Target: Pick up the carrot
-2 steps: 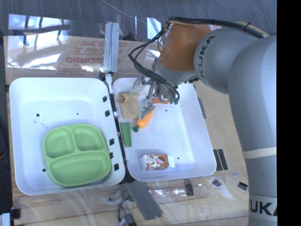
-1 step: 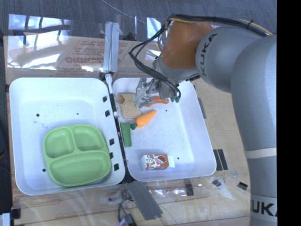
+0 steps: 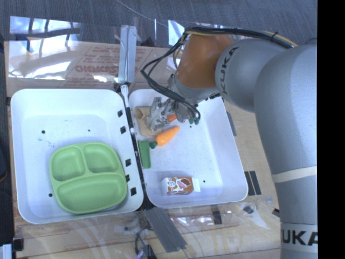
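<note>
the carrot (image 3: 167, 136) is a smooth orange plastic-looking cone lying tilted in the upper left part of the right bin (image 3: 226, 161), right below the gripper (image 3: 160, 115), which hangs over it probably lining up a grab. can't tell if the jaws are spread or pinching anything. nearby there's a flat green block (image 3: 144, 154) by the bin wall, a small carton (image 3: 180, 185) lower down, and a glossy green divided plate (image 3: 88, 176) in the left bin (image 3: 32, 107).

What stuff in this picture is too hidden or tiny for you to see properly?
- Gripper, camera view: the arm's wrist covers it, so whether its fingers grip the carrot is unclear.
- Tan item in the right bin: partly behind the gripper, so I can't identify it.
- Small carton: its print is too small to read.
- Green block: too small to identify.
</note>
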You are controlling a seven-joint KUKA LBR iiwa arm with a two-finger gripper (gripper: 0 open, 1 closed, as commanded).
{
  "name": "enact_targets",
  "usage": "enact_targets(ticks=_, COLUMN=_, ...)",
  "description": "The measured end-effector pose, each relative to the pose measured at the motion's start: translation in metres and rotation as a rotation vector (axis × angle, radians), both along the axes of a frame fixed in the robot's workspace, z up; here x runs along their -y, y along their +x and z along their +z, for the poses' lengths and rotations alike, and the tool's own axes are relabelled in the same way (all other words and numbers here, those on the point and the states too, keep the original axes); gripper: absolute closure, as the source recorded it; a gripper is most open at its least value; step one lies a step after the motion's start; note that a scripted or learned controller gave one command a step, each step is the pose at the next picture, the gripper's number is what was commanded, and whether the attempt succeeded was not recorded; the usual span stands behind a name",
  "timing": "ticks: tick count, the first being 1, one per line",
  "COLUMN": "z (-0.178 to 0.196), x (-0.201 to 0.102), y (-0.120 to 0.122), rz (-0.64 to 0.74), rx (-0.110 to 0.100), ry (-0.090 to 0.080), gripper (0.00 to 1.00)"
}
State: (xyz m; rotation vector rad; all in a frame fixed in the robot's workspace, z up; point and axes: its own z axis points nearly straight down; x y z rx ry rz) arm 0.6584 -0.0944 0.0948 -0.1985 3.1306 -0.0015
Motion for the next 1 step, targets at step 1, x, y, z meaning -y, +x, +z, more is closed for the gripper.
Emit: enact_targets(ticks=1, z=0.1022, x=-0.0664, y=0.0005, rz=-0.407, rx=0.004, ry=0.004, gripper=1.00)
